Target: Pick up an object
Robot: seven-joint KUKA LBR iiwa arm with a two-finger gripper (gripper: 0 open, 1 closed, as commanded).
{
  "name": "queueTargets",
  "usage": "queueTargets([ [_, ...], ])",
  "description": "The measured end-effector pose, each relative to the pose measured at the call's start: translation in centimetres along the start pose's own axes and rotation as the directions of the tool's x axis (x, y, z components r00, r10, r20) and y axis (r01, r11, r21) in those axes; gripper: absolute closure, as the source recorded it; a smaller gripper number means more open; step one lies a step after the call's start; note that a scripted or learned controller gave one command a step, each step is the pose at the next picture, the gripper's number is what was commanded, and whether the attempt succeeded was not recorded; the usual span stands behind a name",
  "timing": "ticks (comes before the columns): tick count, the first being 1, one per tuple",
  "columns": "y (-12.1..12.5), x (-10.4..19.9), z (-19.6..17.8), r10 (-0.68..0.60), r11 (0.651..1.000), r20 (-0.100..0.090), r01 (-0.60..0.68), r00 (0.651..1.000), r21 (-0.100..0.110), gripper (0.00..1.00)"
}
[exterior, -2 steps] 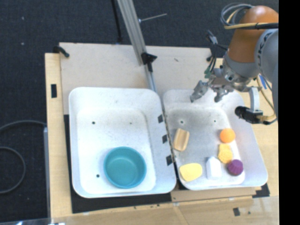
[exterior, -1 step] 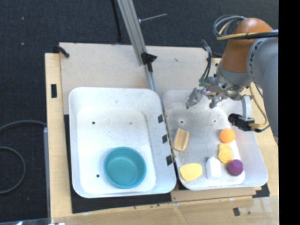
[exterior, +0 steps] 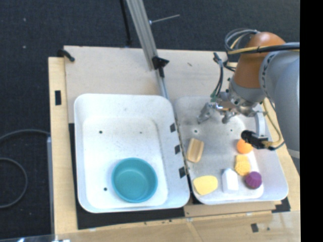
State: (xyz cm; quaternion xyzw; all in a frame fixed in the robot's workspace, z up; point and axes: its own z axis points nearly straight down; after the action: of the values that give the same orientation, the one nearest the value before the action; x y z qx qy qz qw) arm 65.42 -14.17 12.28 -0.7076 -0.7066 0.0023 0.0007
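Right now, your candidates all sit in the right bin [exterior: 199,107], and nothing is between the fingers yet. The tan block [exterior: 195,150] lies alone by the bin's left wall, with bare floor on its right side; I judge it the easiest pick. The yellow lump [exterior: 205,184] sits at the near edge, also fairly free. The rest crowd together at the near right: the orange ball [exterior: 244,146], the yellow piece [exterior: 243,164] just near of it, the white block [exterior: 230,179] and the purple ball [exterior: 253,179], touching or nearly so.

The gripper [exterior: 218,112] hangs over the far part of the right bin, above bare floor, well apart from every object. Its two fingers look spread apart, one toward the left and one toward the right, with nothing clamped.

If you go for the tan block, bring the gripper nearer and to the left, and turn the fingers to straddle its narrow side. Mind the bin wall beside it; a finger could catch there. Descend fully before closing. Skip the cluster, since a finger would likely nudge a neighbour.

The left bin [exterior: 91,110] holds a blue bowl [exterior: 134,179].
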Motion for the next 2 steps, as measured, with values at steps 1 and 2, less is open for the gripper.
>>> queueTargets([
  [1, 0.2, -0.1, -1.5, 0.002, 1.000, 0.001, -0.002, 1.000, -0.009, 1.00],
  [2, 0.4, 0.5, -6.1, -0.004, 1.000, -0.001, 0.004, 1.000, -0.010, 1.00],
])
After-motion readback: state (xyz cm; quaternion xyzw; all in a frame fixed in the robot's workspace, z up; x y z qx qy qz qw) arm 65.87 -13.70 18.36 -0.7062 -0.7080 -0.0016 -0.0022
